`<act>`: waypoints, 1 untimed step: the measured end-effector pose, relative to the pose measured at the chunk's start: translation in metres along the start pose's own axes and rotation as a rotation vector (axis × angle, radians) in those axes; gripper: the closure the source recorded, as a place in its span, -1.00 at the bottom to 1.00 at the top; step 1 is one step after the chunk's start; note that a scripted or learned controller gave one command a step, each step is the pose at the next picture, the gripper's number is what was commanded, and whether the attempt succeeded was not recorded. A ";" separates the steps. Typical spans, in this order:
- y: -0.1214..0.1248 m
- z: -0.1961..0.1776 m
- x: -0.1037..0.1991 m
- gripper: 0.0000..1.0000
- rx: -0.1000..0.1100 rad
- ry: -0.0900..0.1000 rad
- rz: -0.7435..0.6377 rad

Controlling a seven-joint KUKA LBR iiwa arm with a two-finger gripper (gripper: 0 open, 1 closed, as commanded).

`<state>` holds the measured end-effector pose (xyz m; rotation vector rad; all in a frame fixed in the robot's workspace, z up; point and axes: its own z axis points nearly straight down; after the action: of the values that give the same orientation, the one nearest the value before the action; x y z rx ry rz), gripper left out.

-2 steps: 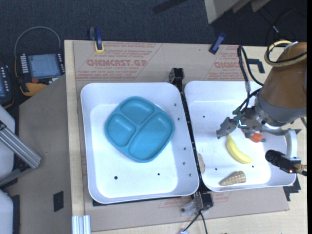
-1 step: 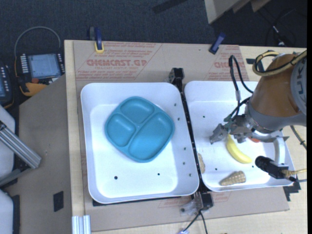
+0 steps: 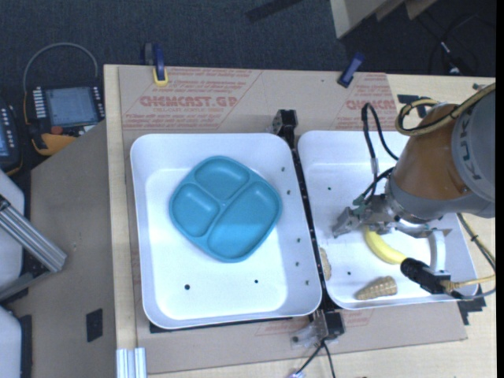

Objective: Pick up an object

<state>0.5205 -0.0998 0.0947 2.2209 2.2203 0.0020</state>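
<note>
Finding 1. The end effector (image 3: 347, 220) is located over the middle of the right bin (image 3: 335, 172), with the arm (image 3: 441, 168) entering from the right. Whether it is open or closed cannot be told, as the view is too coarse there. Nothing can be confirmed as held.

Finding 2. The nearest candidate is judged to be the banana (image 3: 383, 247). It lies on the bin floor just to the right of the end effector and slightly nearer, partly overhung by the wrist. Its long axis runs from far-left to near-right, with a gentle curve. A short shift to the right and nearer, with the closing direction set across that axis, is judged to be required.

Finding 3. The banana is yellow, smooth and small, and its near-right end is hidden.

Finding 4. A tan ribbed cone (image 3: 376, 289) lies near the bin's near wall, apart from the banana. A blue divided plate (image 3: 227, 208) is centred in the left bin (image 3: 157, 278), well apart.
</note>
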 end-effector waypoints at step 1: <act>0.002 -0.013 0.000 1.00 -0.008 -0.002 0.001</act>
<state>0.5221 -0.1001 0.1081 2.2171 2.2141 0.0079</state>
